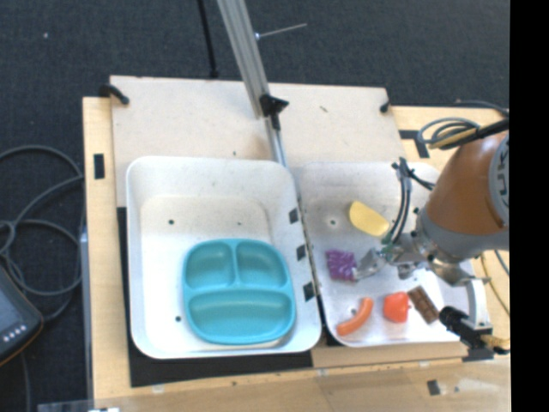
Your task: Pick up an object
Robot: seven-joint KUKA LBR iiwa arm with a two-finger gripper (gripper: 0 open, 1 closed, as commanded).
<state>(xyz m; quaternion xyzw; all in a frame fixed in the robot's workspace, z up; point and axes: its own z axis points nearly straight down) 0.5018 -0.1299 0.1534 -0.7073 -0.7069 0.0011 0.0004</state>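
The right bin [330, 187] holds a yellow piece [368, 219], a purple bunch [340, 265], an orange-red curved piece [356, 317], a small red-orange block [395, 307] and a brown bar [422, 304]. My gripper [375, 262] hangs low over the middle of this bin, just right of the purple bunch and below the yellow piece. Nothing shows between its tips. The orange band of the arm [467, 191] rises to the right.
The left bin [171, 187] carries a teal divided plate [238, 291]. A metal pole [249, 54] slants up from between the bins. Cables lie at the bench's right edge and on the floor at left.
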